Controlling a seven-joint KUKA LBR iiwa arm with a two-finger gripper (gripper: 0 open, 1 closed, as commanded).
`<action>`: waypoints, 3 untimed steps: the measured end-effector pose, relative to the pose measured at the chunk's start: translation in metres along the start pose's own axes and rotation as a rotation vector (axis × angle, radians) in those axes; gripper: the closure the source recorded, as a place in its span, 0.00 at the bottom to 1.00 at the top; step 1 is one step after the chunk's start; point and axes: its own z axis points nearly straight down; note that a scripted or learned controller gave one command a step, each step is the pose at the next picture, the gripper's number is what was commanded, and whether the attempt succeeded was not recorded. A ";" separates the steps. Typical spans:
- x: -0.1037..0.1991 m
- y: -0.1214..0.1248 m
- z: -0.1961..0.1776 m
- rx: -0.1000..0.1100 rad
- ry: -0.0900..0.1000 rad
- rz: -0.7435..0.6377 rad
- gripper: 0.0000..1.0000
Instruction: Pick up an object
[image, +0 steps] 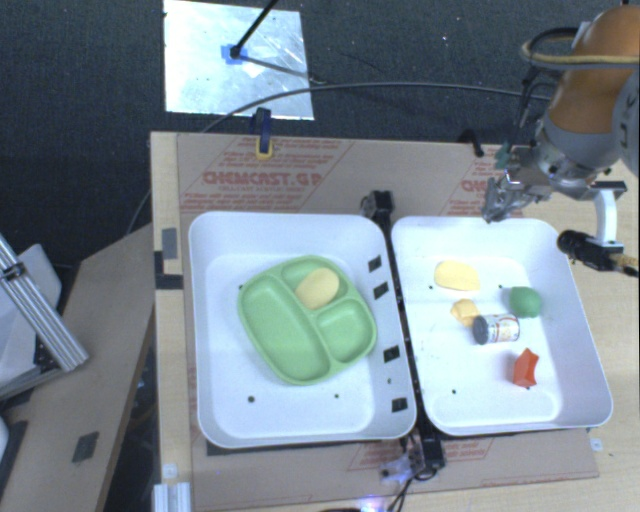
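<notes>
The right bin (570, 400) holds a pale yellow flat piece (456, 275), a small orange-yellow lump (463, 310), a small can lying on its side (497, 329), a green ball (524, 300) and a red block (526, 368). In the left bin (215, 300) a green divided plate (290, 340) carries a yellow, lemon-like object (319, 288). My gripper (497, 207) hangs over the back edge of the right bin, above and behind the pale yellow piece. Nothing shows between its tips.
A cardboard sheet (300, 170) lies under both bins. A blue-and-yellow clamp (263, 133) stands at its back edge. A black clip (381, 205) sits at the seam between the bins. A cable (400, 88) runs across behind.
</notes>
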 end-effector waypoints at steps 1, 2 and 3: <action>0.057 -0.005 0.013 0.002 0.001 0.000 1.00; 0.110 -0.014 0.025 0.003 0.001 0.000 1.00; 0.161 -0.022 0.034 0.002 0.001 0.000 1.00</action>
